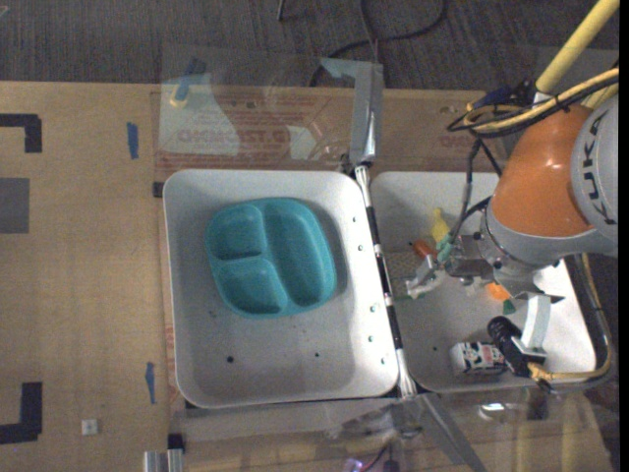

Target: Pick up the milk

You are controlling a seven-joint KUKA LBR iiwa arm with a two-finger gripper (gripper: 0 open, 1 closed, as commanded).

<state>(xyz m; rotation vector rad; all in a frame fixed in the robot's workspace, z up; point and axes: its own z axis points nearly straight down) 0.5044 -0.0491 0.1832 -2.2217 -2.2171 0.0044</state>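
Fingers over the right bin, milk at the near edge

Fingers (pixel 429 273) hung low in the right bin (pixel 413 205), and you could not tell from above how far apart they stood or whether they gripped anything. You had a tan bench (pixel 79 264) with blue tape marks, dark carpet beyond it, and cables trailing behind. Your left bin (pixel 197 362) carried a teal divided plate (pixel 272 256). The milk (pixel 479 356), a small carton, lay on its side near the right bin's front edge, apart from the fingers, under the grey and orange arm (pixel 536 180).
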